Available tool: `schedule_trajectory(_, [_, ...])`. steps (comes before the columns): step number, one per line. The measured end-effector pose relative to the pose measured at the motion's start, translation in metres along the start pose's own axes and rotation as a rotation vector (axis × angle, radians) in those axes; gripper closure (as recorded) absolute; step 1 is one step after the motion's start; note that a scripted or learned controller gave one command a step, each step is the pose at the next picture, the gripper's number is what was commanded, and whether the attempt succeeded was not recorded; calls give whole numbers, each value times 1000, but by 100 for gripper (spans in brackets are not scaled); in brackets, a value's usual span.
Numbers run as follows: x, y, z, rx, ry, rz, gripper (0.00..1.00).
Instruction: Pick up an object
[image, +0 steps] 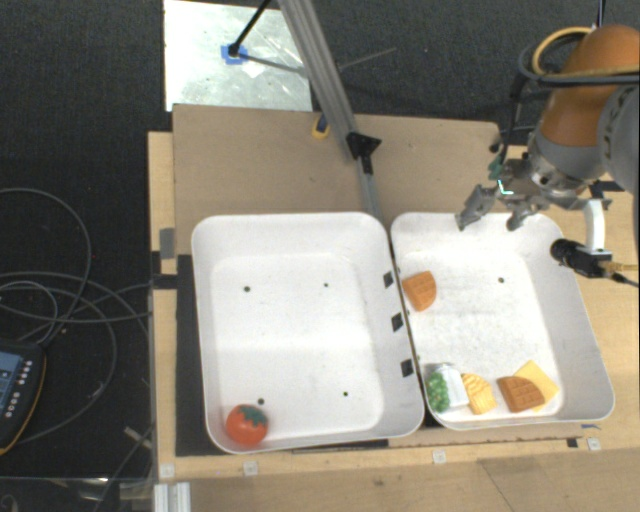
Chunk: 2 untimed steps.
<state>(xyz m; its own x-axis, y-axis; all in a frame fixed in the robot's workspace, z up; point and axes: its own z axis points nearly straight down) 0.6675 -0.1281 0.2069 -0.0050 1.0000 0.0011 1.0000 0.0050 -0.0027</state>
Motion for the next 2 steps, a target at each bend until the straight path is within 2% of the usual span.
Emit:
schedule_trajectory(1, [0,1,-3,-4,-2,-2,0])
schedule_trajectory(2, [2,-2,60,2,0,1,0])
